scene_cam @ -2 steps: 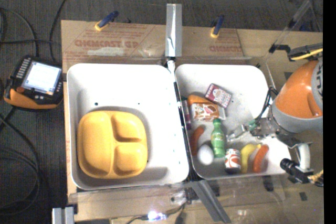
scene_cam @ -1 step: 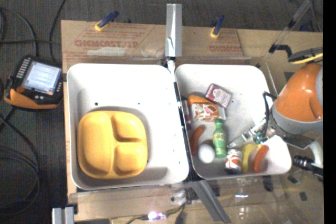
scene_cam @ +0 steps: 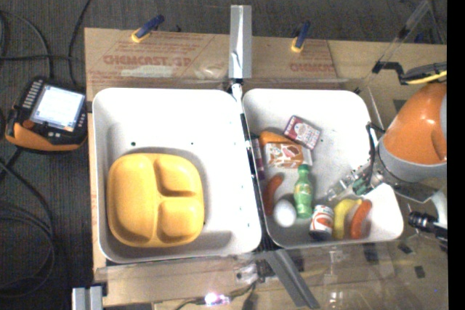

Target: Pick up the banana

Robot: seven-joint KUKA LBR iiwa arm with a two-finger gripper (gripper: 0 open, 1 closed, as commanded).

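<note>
We are reaching in with our grey arm (scene_cam: 418,181), its orange band (scene_cam: 418,131) sitting up behind the wrist. Ahead of that band, our metal two-finger gripper (scene_cam: 354,184) is pointing down and leftward, tilted at a slant.

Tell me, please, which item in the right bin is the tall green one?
The green bottle, mid-bin, with a white cap. Its neighbours differ: the white egg beside it, the yellow banana nearer the end effector.
</note>
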